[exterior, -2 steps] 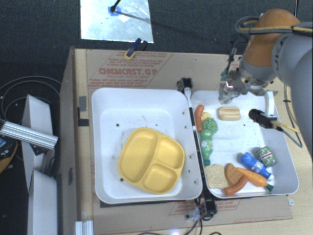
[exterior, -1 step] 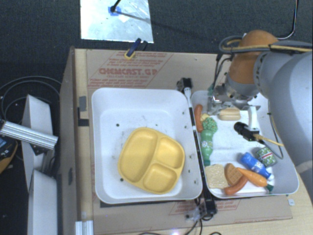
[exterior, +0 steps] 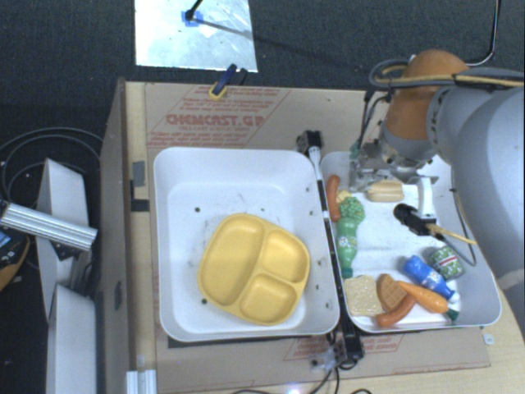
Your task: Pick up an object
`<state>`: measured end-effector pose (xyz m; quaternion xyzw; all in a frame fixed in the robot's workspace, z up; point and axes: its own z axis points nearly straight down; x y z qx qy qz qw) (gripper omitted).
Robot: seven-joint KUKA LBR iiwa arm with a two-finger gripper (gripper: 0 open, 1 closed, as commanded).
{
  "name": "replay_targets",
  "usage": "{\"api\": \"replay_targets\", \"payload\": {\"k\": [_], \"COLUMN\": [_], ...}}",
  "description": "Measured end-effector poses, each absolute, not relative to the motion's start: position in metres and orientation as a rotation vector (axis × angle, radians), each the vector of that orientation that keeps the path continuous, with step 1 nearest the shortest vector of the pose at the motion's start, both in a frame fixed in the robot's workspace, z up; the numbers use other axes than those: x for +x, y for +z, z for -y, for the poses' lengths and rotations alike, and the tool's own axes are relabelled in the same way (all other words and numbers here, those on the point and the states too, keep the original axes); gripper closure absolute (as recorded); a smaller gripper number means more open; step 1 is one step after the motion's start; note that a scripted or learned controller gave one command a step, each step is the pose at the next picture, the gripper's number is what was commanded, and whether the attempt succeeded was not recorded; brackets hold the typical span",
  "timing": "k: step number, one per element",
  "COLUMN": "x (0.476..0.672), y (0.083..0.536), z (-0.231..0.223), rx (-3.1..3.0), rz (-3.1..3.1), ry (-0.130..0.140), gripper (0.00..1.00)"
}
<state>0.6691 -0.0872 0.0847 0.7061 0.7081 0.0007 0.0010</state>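
The grey robot arm with the orange band (exterior: pixel 426 89) reaches down into the right white bin (exterior: pixel 480 302). Its gripper (exterior: pixel 373 171) sits at the top of that bin, just beside a pale bread roll (exterior: pixel 384 191). A green toy bottle (exterior: pixel 348 228), an orange carrot (exterior: pixel 426 295) and a blue tube (exterior: pixel 426 276) lie lower down. The left white bin (exterior: pixel 176 220) holds a yellow plastic tray with three parts (exterior: pixel 254 268).
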Motion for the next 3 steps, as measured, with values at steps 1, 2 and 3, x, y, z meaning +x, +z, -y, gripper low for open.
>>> {"api": "replay_targets", "payload": {"k": [1, 2, 3], "x": [0.668, 0.623, 0.656], "y": [0.085, 0.085, 0.085], "z": [0.093, 0.125, 0.136], "rx": [2.218, 2.219, 2.215], "rz": [-2.222, -2.221, -2.223], "ry": [0.003, 0.000, 0.003], "gripper": [0.00, 0.00, 0.00]}}
